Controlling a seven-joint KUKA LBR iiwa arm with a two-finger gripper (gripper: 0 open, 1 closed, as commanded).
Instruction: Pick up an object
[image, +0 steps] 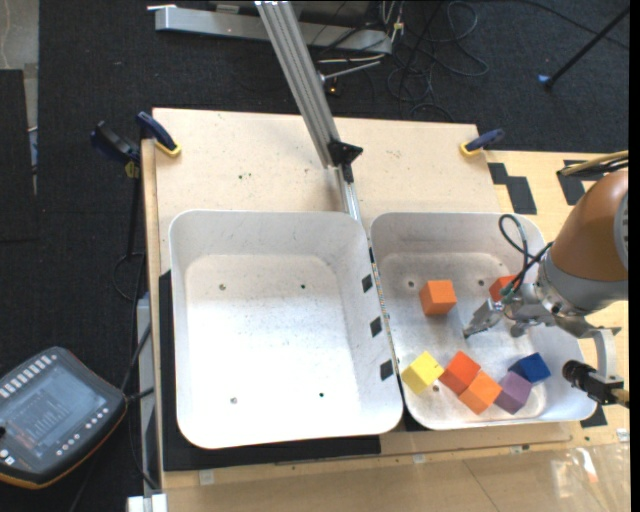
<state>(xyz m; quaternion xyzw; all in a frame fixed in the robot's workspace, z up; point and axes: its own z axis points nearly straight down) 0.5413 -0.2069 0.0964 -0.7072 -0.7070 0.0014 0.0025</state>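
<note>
Arm comes in from the right over the right bin (392, 240); orange band sits high at the frame edge, grey wrist below it angled down and leftward into the bin; gripper (487, 318) low over the bin floor, near mid-bin; jaws look slightly spread with nothing visible between them; tips point left, toward the near-left part of the bin.

Objects, all in the right bin: orange cube (438, 297) alone on the floor, left of the gripper and apart from it; small red-orange piece (503, 287) just beside the wrist, partly hidden by it; cluster along the near wall: yellow cube (423, 371), red cube (461, 369), orange block (481, 391), purple cube (514, 391), blue cube (530, 367); red, orange and purple touch or nearly so; yellow sits just left of red; blue is just right of purple, under the wrist.

Left bin (190, 240) sits beside the right one on the surface (250, 160); grey teach pendant (50, 415) at lower left, off the surface.
</note>
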